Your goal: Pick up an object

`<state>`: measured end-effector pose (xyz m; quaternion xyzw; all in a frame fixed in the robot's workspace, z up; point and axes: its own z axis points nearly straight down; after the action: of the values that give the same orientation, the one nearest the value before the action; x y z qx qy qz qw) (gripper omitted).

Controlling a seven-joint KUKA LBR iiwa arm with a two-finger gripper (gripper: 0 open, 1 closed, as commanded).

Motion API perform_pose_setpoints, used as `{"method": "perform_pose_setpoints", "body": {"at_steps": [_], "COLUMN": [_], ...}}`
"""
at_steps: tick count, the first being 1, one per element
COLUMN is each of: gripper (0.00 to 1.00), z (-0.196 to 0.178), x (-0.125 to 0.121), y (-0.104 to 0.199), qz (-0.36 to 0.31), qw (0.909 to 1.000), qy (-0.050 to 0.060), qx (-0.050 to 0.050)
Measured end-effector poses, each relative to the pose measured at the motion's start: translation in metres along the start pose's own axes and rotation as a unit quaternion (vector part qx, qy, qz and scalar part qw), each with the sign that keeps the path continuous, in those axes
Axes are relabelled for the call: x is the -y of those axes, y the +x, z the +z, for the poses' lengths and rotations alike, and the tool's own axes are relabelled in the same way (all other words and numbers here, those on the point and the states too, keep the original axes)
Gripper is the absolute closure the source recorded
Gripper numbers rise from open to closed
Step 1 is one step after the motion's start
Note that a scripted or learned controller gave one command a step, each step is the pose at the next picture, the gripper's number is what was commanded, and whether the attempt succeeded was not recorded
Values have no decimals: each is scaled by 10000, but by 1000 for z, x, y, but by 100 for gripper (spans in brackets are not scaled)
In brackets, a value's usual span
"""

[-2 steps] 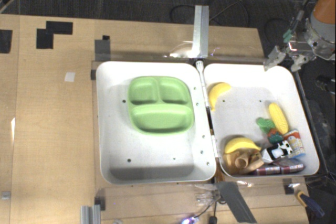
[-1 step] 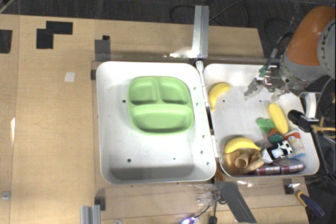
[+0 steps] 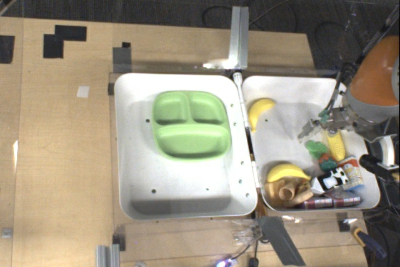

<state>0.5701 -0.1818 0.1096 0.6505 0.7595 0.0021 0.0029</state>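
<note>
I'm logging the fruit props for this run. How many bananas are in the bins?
2, both in the right bin: one banana near its top-left corner, another banana at its bottom-left, against the clutter. More could be hidden under that pile.

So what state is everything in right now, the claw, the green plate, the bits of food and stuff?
Gripper: low over the right bin, holding nothing that I can see.
Green plate: flat in the left bin, right way up, its compartments bare.
Lemon: lying alone by the right bin's left wall.
Corn cob: lying just below the gripper.
Banana: in the heap at the right bin's near edge.
</note>
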Motion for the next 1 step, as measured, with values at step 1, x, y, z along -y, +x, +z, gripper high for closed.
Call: {"method": "perform_pose_setpoints", "body": {"at_steps": [1], "gripper": [0], "z": [15], "x": [41], "y": [14], "qz": [40], "qw": [9999], "qy": [-103], "qx": [25]}}
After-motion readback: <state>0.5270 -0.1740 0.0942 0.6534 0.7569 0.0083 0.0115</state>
